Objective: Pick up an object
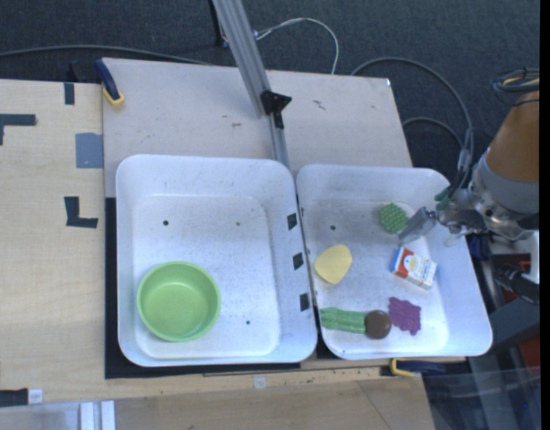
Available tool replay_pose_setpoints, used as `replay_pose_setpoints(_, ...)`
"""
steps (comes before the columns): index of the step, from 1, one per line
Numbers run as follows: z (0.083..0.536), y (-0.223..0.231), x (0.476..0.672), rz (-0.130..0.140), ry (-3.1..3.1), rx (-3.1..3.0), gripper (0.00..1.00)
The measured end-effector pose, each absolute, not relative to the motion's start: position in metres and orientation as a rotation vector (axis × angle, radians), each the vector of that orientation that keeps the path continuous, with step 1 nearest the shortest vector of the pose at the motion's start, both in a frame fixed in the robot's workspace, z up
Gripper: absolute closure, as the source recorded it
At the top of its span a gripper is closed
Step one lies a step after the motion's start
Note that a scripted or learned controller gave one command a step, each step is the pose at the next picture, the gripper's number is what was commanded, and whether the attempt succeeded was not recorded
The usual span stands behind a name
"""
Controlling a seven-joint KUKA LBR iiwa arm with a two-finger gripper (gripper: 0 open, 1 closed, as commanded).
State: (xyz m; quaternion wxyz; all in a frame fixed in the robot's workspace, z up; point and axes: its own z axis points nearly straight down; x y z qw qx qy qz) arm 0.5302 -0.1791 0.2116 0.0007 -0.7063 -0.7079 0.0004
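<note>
Two white bins fill the middle of the frame. Nearest, along the lower edge of the right bin (347, 186), lie a green block (342, 319), a brown ball (378, 324) and a purple piece (405, 314). The left bin (212, 182) holds a green bowl (178, 301) in its lower left corner. Higher up sit a yellow piece (333, 263) and a small white carton (413, 268). Farther still, a green round piece (393, 217) lies just left of the gripper (422, 223), which holds nothing visible; how far it is open cannot be told.
</note>
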Motion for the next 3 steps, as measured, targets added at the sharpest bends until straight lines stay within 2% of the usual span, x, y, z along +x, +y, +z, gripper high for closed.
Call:
replay_pose_setpoints(1,0.212,-0.179,0.530,0.001,-2.223,-2.218,0.00)
replay_pose_setpoints(2,0.147,-0.176,0.530,0.007,-2.218,-2.215,0.00)
replay_pose_setpoints(3,0.100,-0.178,0.532,0.000,-2.227,-2.228,0.00)
